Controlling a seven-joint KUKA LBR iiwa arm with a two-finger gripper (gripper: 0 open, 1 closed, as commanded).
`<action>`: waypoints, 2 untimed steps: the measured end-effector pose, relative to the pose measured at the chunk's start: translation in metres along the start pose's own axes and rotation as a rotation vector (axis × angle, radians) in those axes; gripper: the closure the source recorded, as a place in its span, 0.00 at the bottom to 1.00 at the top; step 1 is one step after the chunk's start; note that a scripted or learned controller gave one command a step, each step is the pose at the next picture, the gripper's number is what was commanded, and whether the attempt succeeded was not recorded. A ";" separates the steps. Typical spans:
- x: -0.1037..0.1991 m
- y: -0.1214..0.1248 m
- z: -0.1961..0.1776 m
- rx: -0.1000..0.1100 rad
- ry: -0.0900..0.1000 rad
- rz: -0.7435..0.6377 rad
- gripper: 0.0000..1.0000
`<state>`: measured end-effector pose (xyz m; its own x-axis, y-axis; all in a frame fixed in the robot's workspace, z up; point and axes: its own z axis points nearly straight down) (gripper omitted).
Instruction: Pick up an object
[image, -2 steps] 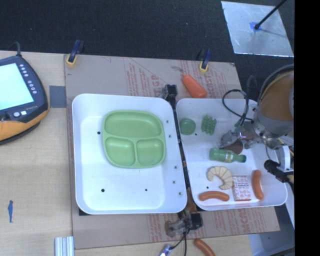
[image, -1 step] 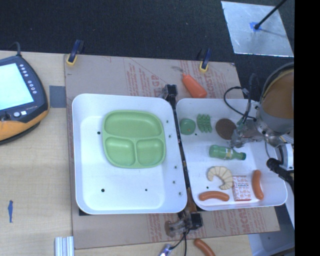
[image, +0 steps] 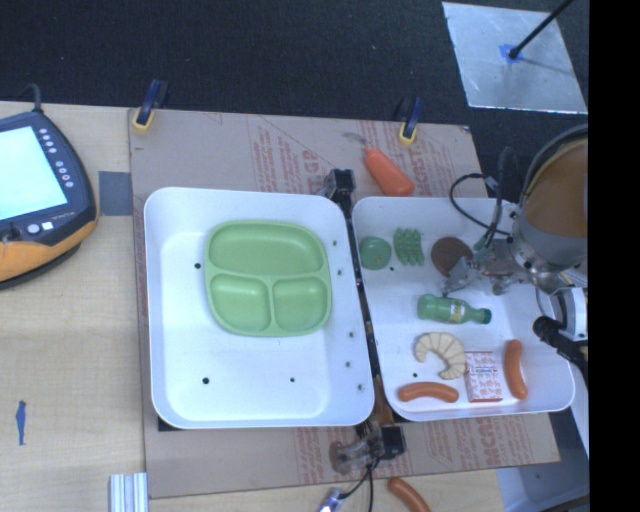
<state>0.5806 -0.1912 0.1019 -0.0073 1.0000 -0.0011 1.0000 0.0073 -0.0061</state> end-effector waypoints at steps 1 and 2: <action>-0.018 0.052 0.001 -0.003 0.002 0.002 0.00; 0.007 0.076 -0.010 -0.004 0.002 0.003 0.00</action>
